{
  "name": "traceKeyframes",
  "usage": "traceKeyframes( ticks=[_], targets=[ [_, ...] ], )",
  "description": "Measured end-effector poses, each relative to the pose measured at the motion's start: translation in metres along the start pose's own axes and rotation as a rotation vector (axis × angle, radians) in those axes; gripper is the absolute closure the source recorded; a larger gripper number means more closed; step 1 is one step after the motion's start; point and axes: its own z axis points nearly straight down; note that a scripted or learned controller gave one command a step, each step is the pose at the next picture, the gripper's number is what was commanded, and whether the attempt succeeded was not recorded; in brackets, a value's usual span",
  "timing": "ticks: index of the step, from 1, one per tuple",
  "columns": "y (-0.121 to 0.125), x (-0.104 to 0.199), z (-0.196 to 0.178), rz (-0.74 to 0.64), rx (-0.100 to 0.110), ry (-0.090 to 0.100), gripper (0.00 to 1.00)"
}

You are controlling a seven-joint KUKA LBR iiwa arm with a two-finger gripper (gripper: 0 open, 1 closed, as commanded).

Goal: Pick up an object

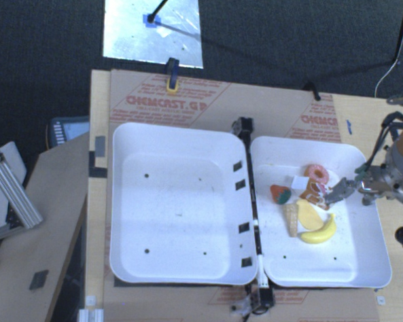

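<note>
A robotics laboratory or test cell is indicated. Two shallow white bins (178, 210) are set side by side on a cardboard sheet (225, 104) printed with red lettering, which is laid over a plain wooden bench (99, 103). The floor is covered in dark carpet (45, 38), on which a square metal plate (154, 25) is placed. An aluminium extrusion (9, 186) is seen at the left edge, and cables (391, 66) are strung across the upper right. An industrial arm (402, 169) is mounted at the right. Toy food items (308, 204), used as test props, are gathered in the right bin.
</note>
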Motion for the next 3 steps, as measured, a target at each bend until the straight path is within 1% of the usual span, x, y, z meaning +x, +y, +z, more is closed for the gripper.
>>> traceKeyframes(
  ticks=[1,2,3],
  targets=[
    [0.033,0.021,-0.045,-0.005,-0.006,-0.001,0.0],
    [0.134,0.045,-0.146,-0.006,-0.017,-0.003,0.0],
    [0.14,0.042,-0.324,-0.004,-0.02,-0.005,0.0]
  ],
)
